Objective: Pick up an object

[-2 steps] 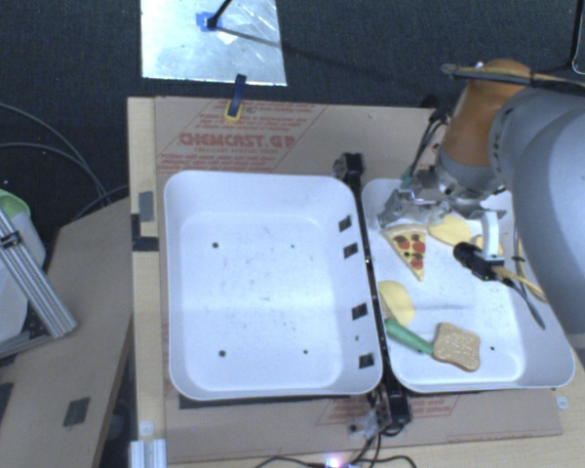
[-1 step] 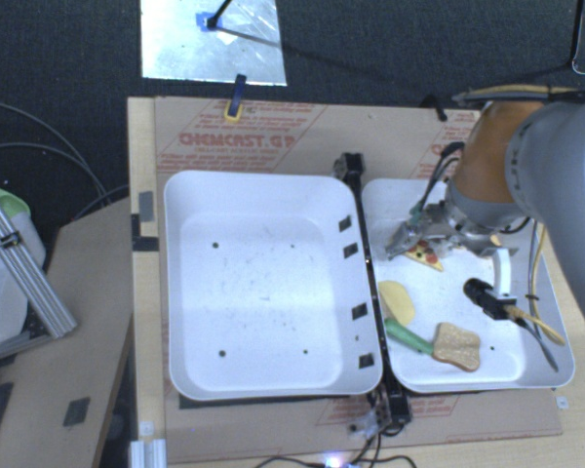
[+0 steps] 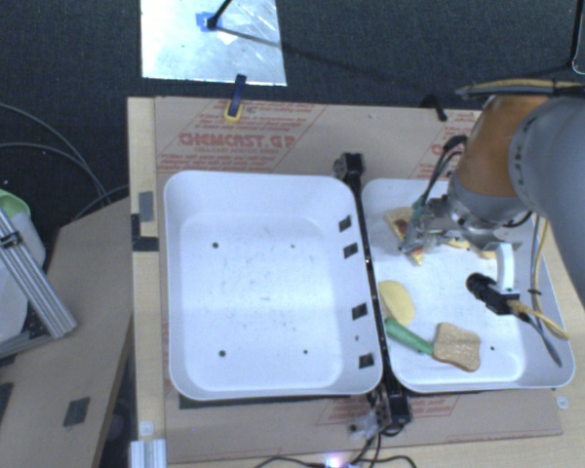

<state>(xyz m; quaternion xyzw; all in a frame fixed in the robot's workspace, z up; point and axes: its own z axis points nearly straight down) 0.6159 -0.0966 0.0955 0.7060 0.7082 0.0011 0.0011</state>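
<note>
Gripper (image 3: 416,245) low in the right bin's (image 3: 536,369) far-left corner.
I see smooth yellow oval (image 3: 398,301), rough tan slab (image 3: 457,346), green stick (image 3: 407,336) near front edge; jaw state I cannot tell.

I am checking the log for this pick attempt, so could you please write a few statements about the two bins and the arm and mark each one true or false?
1. The gripper is over the right bin. True.
2. The yellow object lies in the left bin. False: it lies in the right bin, near the divider between the bins.
3. The tan toast-like piece lies near the front of the right bin, beside the green object. True.
4. The arm reaches in from the view's left. False: it comes in from the right.
5. The toast-like piece is between the gripper's fingers. False: it lies on the bin floor, apart from the gripper.
</note>
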